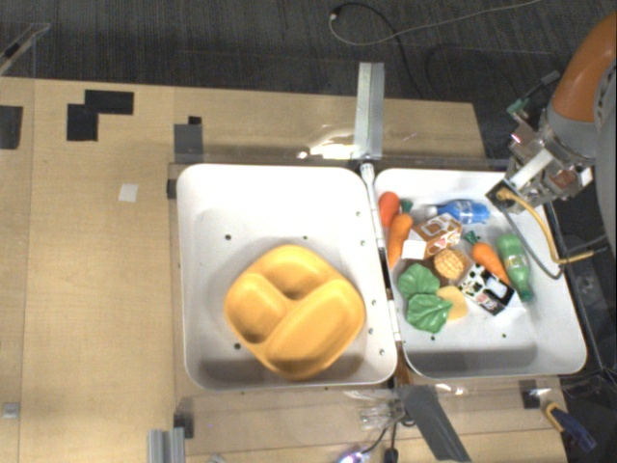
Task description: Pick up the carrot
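Two orange carrot-like pieces lie in the right bin (559,345). A small carrot (488,259) rests right of the middle, beside a green vegetable (514,262). A longer orange piece (397,236) lies along the bin's left wall, below a red piece (388,205). My gripper (551,174) hangs over the bin's upper right corner, up and to the right of the small carrot and apart from it. Nothing is seen held in it.
The left bin (207,210) holds a yellow divided plate (294,309). The right bin's pile also has green leafy pieces (422,295), a blue packet (461,210), a round biscuit-like piece (448,262) and a black-and-white item (484,287). A metal post (370,109) stands between the bins.
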`<action>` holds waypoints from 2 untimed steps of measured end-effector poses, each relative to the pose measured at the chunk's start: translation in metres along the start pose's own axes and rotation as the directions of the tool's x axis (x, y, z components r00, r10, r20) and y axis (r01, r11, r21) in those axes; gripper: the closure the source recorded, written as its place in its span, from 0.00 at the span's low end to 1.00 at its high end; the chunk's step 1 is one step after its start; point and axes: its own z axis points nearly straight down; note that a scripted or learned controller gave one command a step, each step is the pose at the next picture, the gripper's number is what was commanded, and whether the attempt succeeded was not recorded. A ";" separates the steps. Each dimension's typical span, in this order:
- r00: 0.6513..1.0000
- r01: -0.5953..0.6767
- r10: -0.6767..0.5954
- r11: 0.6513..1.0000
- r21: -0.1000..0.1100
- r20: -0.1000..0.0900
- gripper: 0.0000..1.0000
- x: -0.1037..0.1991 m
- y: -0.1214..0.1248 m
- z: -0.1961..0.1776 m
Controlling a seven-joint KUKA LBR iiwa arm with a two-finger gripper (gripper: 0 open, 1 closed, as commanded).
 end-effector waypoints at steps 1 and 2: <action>0.912 -0.411 0.411 0.912 0.003 0.001 1.00 -0.045 -0.051 0.044; 0.939 -0.344 0.344 0.939 -0.001 -0.003 1.00 -0.120 -0.035 -0.063</action>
